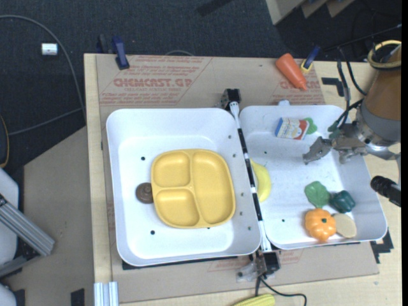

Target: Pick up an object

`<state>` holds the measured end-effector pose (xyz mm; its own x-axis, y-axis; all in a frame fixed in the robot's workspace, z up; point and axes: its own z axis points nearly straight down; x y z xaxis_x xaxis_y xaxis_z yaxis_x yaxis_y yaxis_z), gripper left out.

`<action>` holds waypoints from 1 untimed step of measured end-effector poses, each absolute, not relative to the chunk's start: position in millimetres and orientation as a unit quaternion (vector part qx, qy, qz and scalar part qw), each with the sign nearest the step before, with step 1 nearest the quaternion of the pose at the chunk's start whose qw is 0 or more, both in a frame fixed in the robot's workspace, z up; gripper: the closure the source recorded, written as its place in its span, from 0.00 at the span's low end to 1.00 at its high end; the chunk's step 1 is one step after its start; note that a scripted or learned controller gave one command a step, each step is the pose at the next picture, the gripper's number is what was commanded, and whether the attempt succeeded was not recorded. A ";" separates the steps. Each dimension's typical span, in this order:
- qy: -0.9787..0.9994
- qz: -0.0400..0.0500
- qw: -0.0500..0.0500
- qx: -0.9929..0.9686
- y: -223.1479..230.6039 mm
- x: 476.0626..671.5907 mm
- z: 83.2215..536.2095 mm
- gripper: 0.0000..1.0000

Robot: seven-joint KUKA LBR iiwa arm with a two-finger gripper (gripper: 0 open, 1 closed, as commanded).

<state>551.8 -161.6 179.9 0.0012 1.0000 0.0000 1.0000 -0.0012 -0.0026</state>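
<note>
Ridged orange pumpkin (319, 224); metal hand (317, 152), perhaps empty.

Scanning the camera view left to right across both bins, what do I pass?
Brown disc → yellow divided tray → yellow piece at the divider → small printed packet → orange pumpkin → dark green piece.

Two shallow white bins sit side by side on a desk (159, 75). The left bin (121, 171) holds a yellow divided plate (191, 188), with a small brown round object (145, 192) touching its left edge. The right bin (280, 231) holds a small white carton (292, 129) at the far side, a yellow object (262, 180) against the left wall, and near the front right a green piece (317, 193), a dark teal piece (343, 201), an orange pumpkin (319, 224) and a beige disc (346, 225). The robot's hand (328, 146) hovers over the right bin's far right part.
</note>
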 end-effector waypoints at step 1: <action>-0.707 0.000 0.000 -0.707 -159.1 612.6 83.8 0.00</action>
